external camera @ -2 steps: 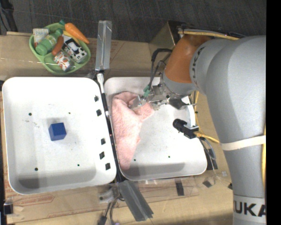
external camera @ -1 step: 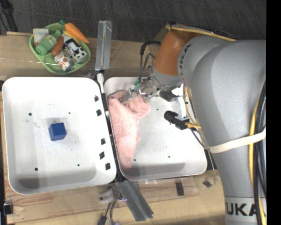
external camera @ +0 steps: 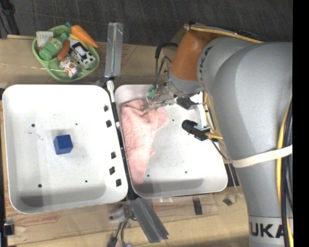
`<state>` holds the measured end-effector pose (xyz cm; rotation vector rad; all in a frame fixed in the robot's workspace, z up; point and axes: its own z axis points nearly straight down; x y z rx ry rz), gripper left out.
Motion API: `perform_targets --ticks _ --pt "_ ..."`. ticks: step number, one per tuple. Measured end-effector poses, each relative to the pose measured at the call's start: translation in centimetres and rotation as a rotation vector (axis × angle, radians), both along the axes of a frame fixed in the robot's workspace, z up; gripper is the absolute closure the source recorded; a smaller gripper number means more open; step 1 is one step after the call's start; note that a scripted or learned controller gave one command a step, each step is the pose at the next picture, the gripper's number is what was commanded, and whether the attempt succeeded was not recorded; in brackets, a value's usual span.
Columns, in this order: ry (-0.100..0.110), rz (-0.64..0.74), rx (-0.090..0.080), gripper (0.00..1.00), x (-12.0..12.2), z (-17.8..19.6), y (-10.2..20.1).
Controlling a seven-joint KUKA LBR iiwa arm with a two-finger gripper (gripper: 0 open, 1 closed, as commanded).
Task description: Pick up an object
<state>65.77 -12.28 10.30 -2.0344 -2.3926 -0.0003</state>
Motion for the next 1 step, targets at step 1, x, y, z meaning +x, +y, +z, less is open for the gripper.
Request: perform_targets --ticks 1 --pt "0.000 -0.133 -0.001 1.00 -1.61 14.64 -0.08"
